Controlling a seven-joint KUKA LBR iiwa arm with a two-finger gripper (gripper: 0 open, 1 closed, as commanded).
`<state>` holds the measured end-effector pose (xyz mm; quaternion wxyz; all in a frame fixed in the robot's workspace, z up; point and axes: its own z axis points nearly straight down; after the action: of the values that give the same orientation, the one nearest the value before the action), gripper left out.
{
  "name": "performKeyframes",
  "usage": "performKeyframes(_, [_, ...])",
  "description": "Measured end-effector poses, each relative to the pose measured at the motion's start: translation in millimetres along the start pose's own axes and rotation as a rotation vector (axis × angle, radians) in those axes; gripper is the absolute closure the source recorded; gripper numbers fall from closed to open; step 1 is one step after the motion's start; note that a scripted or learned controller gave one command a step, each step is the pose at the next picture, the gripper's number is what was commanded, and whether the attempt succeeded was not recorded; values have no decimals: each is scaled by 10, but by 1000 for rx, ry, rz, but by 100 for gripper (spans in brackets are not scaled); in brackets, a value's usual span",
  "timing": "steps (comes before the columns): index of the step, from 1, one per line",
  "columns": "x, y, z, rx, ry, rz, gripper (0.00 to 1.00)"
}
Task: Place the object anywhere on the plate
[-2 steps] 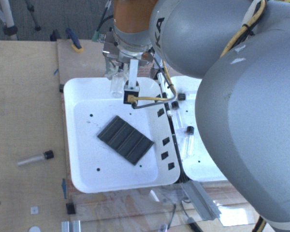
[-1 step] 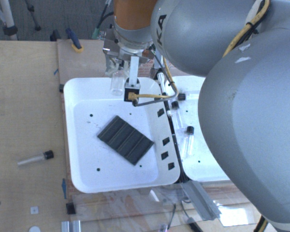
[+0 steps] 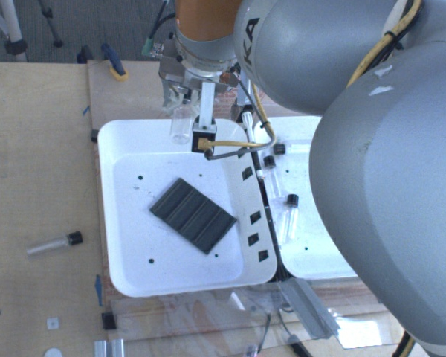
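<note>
The vial [image 3: 180, 127], a clear tube, hangs upright from the gripper [image 3: 180, 111], which is closed on its upper end, so that only the rounded lower part shows beneath the tip. The pair sit above the far wall of the left bin [image 3: 108, 199], clear of its floor. The plate [image 3: 193, 214], a dark ribbed slab, lies flat on that floor nearer the camera than the gripper and a little toward the arm's side, well apart from the vial and with nothing on it. Two more vials [image 3: 290, 213] lie in the right bin [image 3: 312, 262], off to the gripper's arm side, and one with a black cap [image 3: 50, 245] lies out on the bench [image 3: 37, 162], far to the other side. The step in hand looks like the carry: the vial is lifted but not yet over its target. The next move calls for a shift toward the camera until the tube is above the plate's middle, then a descent close to the ribs before the grip lets go. A round tube dropped upright from height would likely topple and roll off, so a low release matters.
</note>
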<state>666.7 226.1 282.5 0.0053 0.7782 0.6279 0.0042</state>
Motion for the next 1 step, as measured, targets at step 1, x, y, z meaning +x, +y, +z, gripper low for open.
performKeyframes(1, [7, 2, -102, -3, 0, -1, 100])
